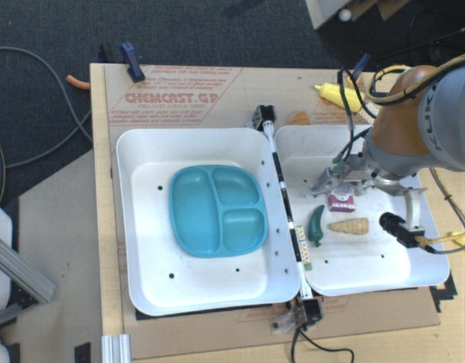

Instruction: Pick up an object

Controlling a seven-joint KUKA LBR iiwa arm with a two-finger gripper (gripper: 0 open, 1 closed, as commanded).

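Observation:
My gripper (339, 184) hangs low over the middle of the right bin (368, 278), with the arm reaching in from the right. Directly beneath its front edge lies a small maroon and white object (341, 200), partly covered by the gripper; I cannot see whether anything touches it. A tan cone-shaped piece (349, 226) lies just in front of that, and a dark green pepper-like piece (315, 225) rests near the bin's left wall.
The left bin (141, 278) holds a teal divided plate (217, 209). Behind the right bin, on the bench, lie a yellow banana-like toy (334, 94) and a small orange piece (299, 117). The divider between the bins runs down the middle.

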